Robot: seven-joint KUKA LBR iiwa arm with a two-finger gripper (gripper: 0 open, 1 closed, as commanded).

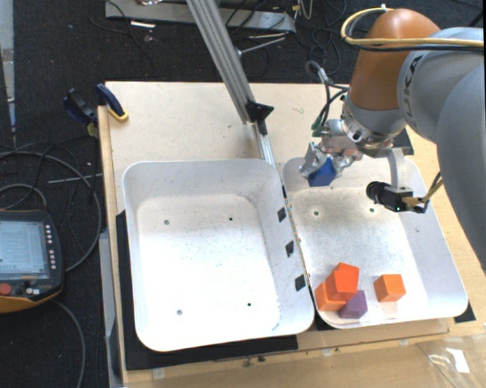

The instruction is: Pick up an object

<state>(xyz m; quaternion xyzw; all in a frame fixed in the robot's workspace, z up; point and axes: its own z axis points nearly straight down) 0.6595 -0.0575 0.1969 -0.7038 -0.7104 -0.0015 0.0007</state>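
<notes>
One blue block point(323, 173) sits between the fingers of the gripper point(325, 162), which is clenched on it, raised over the far edge of the right bin point(436, 246) in the upper right of the frame. Lower in that bin, toward the bottom right, lie three more blocks: two orange blocks point(339, 284) point(389, 287), well apart from each other, and one purple block point(354, 305) touching the larger orange one. The left bin point(149, 232) fills the frame's centre-left. A pendant point(21, 259) rests at far left.
</notes>
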